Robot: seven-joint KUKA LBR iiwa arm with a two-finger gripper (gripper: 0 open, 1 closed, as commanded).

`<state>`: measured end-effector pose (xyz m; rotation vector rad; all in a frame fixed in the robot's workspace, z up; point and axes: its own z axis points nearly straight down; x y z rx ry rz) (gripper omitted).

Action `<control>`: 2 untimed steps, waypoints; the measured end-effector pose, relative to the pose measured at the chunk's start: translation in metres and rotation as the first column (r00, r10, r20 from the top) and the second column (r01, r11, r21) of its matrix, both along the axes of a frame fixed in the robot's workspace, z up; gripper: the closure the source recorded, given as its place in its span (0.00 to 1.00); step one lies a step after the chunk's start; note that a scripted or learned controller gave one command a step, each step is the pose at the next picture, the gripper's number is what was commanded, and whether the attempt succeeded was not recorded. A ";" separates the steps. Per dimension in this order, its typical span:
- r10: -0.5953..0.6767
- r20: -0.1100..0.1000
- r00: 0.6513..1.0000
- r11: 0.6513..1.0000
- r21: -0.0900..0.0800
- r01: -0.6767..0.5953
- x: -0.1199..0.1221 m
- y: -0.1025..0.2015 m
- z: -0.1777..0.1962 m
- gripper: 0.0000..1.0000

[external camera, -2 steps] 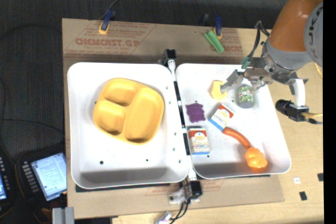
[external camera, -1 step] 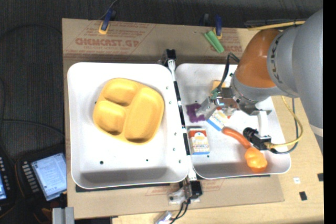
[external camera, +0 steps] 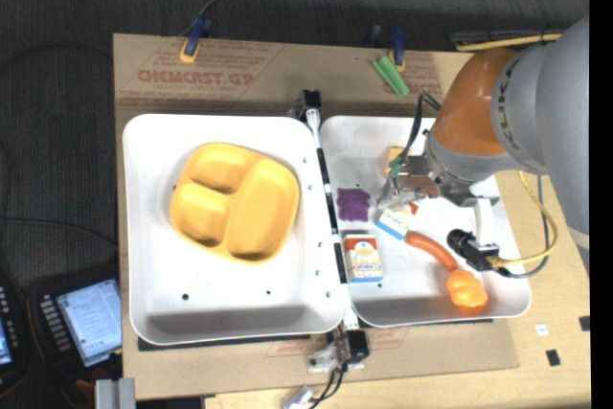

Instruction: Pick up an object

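Yellow tray (external camera: 235, 199): one; bins: two.

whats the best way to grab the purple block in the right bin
Grip the purple block across its left and right sides, coming straight down from above. It looks like a small squarish piece lying flat on the bin floor, with bare floor above it. The bin wall lies close on its left and the small box just below, so a side approach looks cramped.
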<state>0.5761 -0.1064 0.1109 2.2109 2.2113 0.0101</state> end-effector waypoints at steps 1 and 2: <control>0.000 0.000 1.000 1.000 0.000 0.000 0.000 0.000 0.000 0.00; 0.002 0.014 1.000 1.000 -0.003 -0.002 -0.040 -0.008 -0.017 0.00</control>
